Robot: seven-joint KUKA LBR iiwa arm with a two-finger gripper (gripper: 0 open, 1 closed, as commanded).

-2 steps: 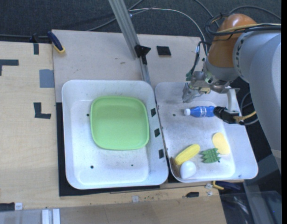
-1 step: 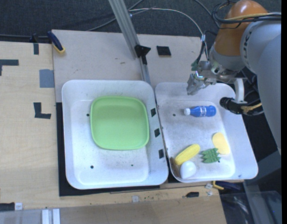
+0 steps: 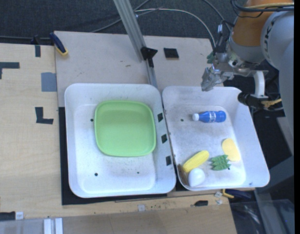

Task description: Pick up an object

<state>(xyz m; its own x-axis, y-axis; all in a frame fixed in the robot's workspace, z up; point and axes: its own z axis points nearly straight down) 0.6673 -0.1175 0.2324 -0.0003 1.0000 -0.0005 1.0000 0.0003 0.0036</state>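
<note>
The right bin [image 3: 247, 130] holds a blue bottle [image 3: 210, 116] lying on its side near the back. Toward the front lie a yellow oval piece [image 3: 231, 149], a green leafy toy [image 3: 220, 163], a yellow corn-like piece [image 3: 195, 160] and a white egg-shaped object [image 3: 196, 177]. My gripper [image 3: 209, 83] hangs over the bin's back rim, above and behind the bottle, with nothing seen in it.
The left bin [image 3: 76, 130] carries a green square plate [image 3: 125, 128]. A slanted metal post [image 3: 135, 30] rises behind the bins. Cables loop over the dark floor at the back. Tape marks dot the wooden bench at left.
</note>
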